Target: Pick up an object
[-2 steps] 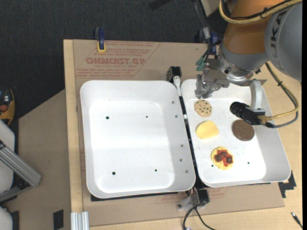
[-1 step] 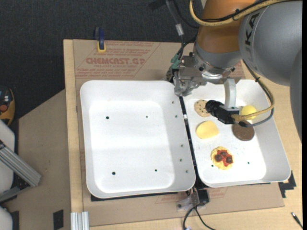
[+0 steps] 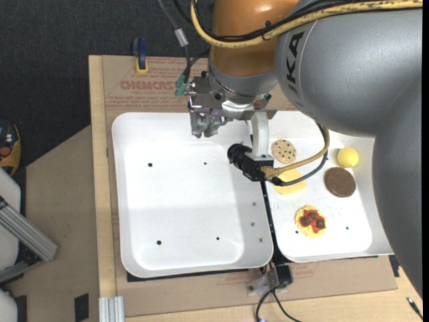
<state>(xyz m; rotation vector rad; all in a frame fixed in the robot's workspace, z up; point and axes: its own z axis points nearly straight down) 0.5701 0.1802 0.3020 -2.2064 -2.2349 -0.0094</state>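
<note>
The big grey arm [image 3: 362, 66] sweeps in over the counter [image 3: 107, 260], its orange band [image 3: 251, 9] high above the left bin [image 3: 134, 180], and the jaws [image 3: 203, 125] hang at that bin's far edge, just over the white rim. Nothing sits between the fingers that I can make out, and whether they stand apart or together I cannot tell from this angle, the metal there is a dark tangle. The things to pick all lie over in the right bin [image 3: 362, 243], beyond the divide from the left bin: a chocolate-chip cookie [image 3: 283, 151] nearest the far end, a pale yellow slice [image 3: 289, 182] just beside the divide, partly under a tan cable [image 3: 308, 159] that loops across it. Further from the left bin sits a round brown disc [image 3: 340, 182], and a small yellow ball [image 3: 347, 157] just beyond that, close to the arm's grey bulk. Toward the near end of the right bin lies a little pizza-like piece [image 3: 311, 221] with red and dark topping. A black fitting [image 3: 244, 162] hangs over the left bin's right side, near the divide. The jaws are well apart from every one of these objects.
</note>
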